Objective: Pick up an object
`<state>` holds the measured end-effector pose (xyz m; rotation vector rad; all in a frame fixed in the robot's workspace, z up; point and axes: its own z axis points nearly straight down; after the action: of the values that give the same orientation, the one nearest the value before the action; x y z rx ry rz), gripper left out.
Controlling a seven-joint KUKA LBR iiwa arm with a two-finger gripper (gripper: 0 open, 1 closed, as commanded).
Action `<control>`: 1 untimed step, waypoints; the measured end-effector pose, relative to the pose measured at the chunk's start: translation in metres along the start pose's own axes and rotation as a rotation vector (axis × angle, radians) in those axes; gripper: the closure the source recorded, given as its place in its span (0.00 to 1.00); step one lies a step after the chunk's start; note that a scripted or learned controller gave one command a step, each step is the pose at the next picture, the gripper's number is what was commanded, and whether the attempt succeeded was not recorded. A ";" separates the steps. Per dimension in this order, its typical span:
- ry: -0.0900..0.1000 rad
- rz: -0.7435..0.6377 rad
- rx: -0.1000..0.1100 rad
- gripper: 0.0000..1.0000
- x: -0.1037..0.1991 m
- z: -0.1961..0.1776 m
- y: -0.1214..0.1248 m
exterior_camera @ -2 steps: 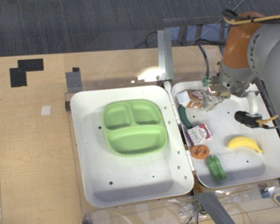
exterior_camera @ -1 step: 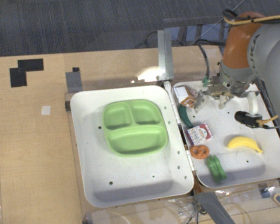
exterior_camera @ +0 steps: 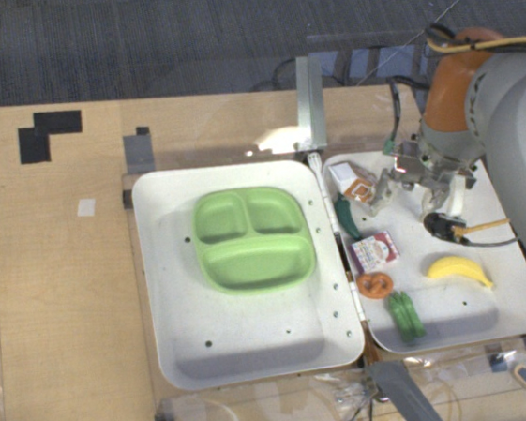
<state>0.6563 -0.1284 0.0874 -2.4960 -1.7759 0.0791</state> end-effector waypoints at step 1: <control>-0.024 -0.446 -0.095 0.00 -0.009 -0.006 0.018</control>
<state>0.6705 -0.1432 0.0917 -2.0962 -2.3448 -0.0033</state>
